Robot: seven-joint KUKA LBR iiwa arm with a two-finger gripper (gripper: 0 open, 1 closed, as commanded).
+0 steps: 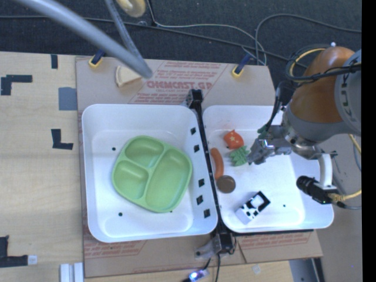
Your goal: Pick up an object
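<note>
Wood-grain bench top (35,175) carries a cardboard sheet (176,78), and on it you have two shallow white bins side by side, divided by a black strip with clips. Your left bin (97,204) holds one green divided plate (153,172), lying flat and turned at an angle, near the bin's middle. Your right bin (294,207) holds the small items: a red-orange tomato-like piece (234,138) toward the far end, a green leafy piece (239,156) just beside and below it, an orange-red sausage shape (217,162) lying lengthwise close to the divider, a brown disc (226,184) touching or nearly touching the sausage's near end, and a white block with black markings (252,207) near the front wall, apart from the rest. The arm (320,107) enters from the right, orange band showing above the wrist. The gripper (258,155) sits low over the right bin, just right of the green leafy piece, at or very near contact with it. Whether the pincer is spread or pressed together, you cannot tell from this view; nothing is visibly between its tips. Cables run across the dark floor beyond the bench.
</note>
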